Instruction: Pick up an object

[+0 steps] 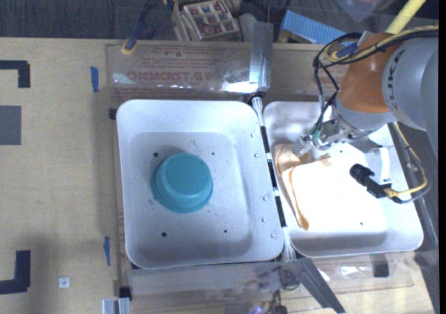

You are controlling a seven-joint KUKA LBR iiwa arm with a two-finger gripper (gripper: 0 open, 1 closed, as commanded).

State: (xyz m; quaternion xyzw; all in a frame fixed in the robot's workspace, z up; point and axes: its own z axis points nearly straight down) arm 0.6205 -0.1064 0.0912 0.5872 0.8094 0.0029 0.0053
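Bins: two shallow white bins side by side, the left bin (pixel 132 138) and the right bin (pixel 404 236), their inner rims touching along the middle.
Bowl: one teal bowl (pixel 182 181), upside down on the floor of the left bin, a little left of that bin's centre, well apart from the arm.
Cloth: one pale sheet with a tan edge (pixel 334 201) lying flat across the floor of the right bin (cloth or paper, hard to tell which).
Arm: one grey arm with an orange band (pixel 366 79), reaching in from the right over the far part of the right bin.
Gripper: one gripper (pixel 317 144), low at the far left corner of the sheet, just beside its tan edge.
Jaws: cannot tell whether apart or together; the wrist and cables hide them.
Held: nothing visibly between them.
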